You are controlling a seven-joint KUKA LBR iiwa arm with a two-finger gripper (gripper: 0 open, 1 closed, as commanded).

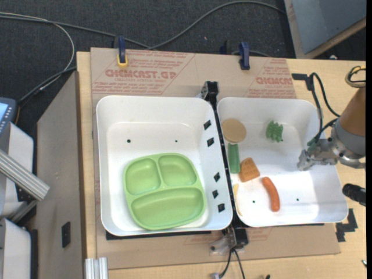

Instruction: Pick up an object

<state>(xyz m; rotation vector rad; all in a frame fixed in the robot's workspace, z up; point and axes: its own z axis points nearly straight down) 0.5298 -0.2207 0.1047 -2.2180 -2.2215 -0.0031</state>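
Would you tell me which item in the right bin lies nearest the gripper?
The sausage: it lies just below-left of the gripper, while the broccoli, cracker and green stick sit farther left.

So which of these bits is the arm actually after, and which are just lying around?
Part of the job:
- tool
- sausage
- green toy
- cracker
- green stick with tan disc

Just lying about:
- green divided plate
- clamps
- cables

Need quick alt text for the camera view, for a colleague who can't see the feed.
The gripper sits low at the right bin's right side, apart from the toy food there: a green leafy piece, brush, cracker and sausage. The left bin holds a green divided plate.
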